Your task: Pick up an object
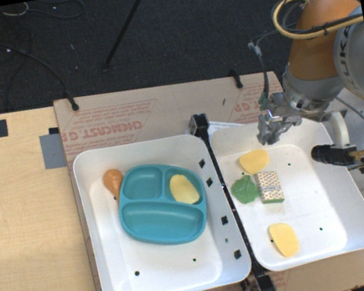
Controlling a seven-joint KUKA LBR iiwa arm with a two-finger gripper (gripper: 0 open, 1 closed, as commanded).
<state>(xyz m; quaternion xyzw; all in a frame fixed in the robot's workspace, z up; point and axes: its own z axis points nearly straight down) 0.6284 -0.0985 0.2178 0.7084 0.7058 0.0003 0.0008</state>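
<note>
From my seat I see the arm reaching in from the right, its orange band above the wrist, with the gripper hanging over the far edge of the right bin. I cannot tell from this angle how the gripper is set, and I see nothing held in it. Just below and left of the gripper, apart from it, a flat yellow piece lies on the bin floor. Nearer the camera a green leafy piece sits touching a small patterned block, which lies just to its right. Near the front of the same bin, well apart from those, lies a second yellow piece. In the left bin a teal divided tray rests a little askew, and a pale yellow oval item lies in its upper right compartment. An orange-brown object rests against the tray's left edge, between the tray and the bin wall. Both bins sit on a sheet of cardboard.
</note>
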